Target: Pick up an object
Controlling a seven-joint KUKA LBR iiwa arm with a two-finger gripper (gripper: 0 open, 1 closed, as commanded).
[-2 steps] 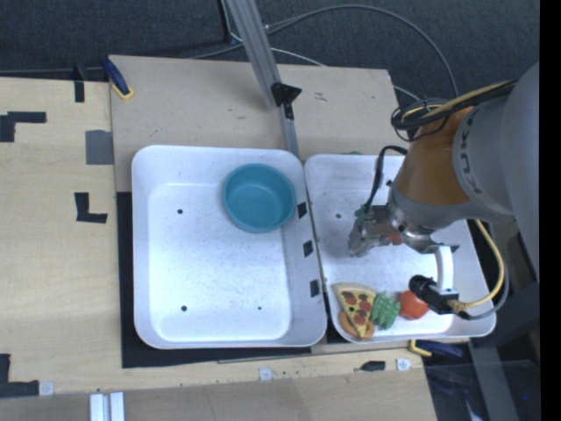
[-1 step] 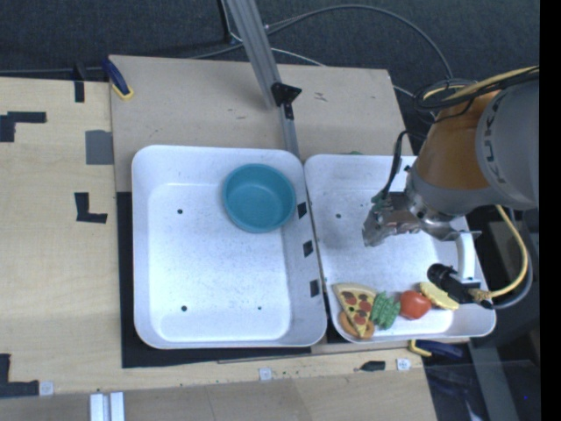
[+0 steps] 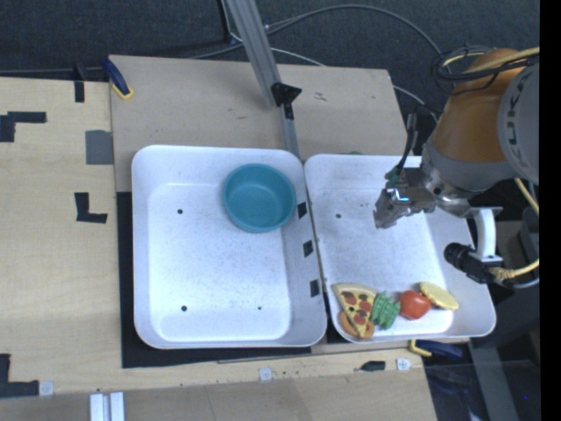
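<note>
My gripper [image 3: 388, 214] hangs over the upper right part of the right bin [image 3: 351, 178], with nothing seen between its fingers. Along that bin's front edge lie a pizza slice [image 3: 352, 307], a green leafy toy [image 3: 384, 309], a red tomato [image 3: 415, 304] and a yellow piece [image 3: 438, 296]. They rest well below the gripper in the view. A teal bowl [image 3: 258, 197] sits upright at the back of the left bin [image 3: 166, 261].
A grey pole [image 3: 256, 46] slants down from the top toward the gap between the bins. The arm's orange band [image 3: 478, 121] and wrist cover the right bin's far right corner. Black cables run beside the arm.
</note>
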